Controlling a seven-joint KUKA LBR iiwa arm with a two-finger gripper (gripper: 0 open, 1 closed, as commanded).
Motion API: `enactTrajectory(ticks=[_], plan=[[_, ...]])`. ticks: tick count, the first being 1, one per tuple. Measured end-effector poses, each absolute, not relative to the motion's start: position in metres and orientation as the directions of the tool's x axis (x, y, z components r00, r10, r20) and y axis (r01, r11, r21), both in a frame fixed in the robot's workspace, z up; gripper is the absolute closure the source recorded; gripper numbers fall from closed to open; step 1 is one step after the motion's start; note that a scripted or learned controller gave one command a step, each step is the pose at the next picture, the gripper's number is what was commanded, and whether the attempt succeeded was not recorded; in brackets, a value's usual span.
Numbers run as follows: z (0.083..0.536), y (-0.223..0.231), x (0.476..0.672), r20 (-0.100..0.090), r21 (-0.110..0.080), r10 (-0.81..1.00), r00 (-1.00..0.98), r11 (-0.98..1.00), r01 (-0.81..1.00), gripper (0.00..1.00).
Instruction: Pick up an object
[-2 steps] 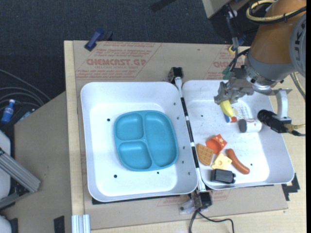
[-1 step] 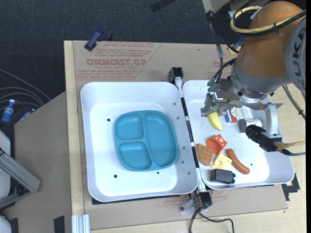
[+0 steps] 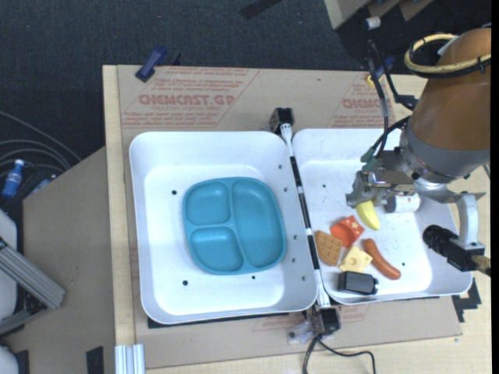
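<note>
Gripper (image 3: 373, 195) low in the right bin (image 3: 327, 158), over a cluster of toy food.

Cannot tell the gripper's state. Directly below its tip, touching or just under it: a yellow banana-like piece (image 3: 368, 215). Just beyond, toward the near-left: a red-orange piece (image 3: 347, 229), a waffle (image 3: 329, 248), a pale yellow wedge (image 3: 355, 259), a sausage (image 3: 381, 259), a black block (image 3: 358, 284). Well to the left, in the other bin (image 3: 156, 154): a blue 3-section plate (image 3: 233, 224).

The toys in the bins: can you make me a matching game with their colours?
Things:
1. divided plate
2. hot dog
3. waffle
4. banana

Colours:
A. yellow
B. blue
C. reddish orange
D. tan

Pairs: 1-B, 2-C, 3-D, 4-A
</note>
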State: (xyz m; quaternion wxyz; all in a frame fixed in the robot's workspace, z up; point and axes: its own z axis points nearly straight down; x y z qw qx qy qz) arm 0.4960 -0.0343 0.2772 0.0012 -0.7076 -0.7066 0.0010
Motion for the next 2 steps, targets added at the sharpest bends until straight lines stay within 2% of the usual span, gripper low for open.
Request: enactTrajectory(ticks=[1, 2], plan=[[0.273, -0.040, 0.500, 0.001, -0.003, 1.000, 0.001, -0.001, 1.000, 1.00], [0.273, 0.007, 0.479, 0.001, -0.004, 1.000, -0.001, 0.001, 1.000, 1.00]])
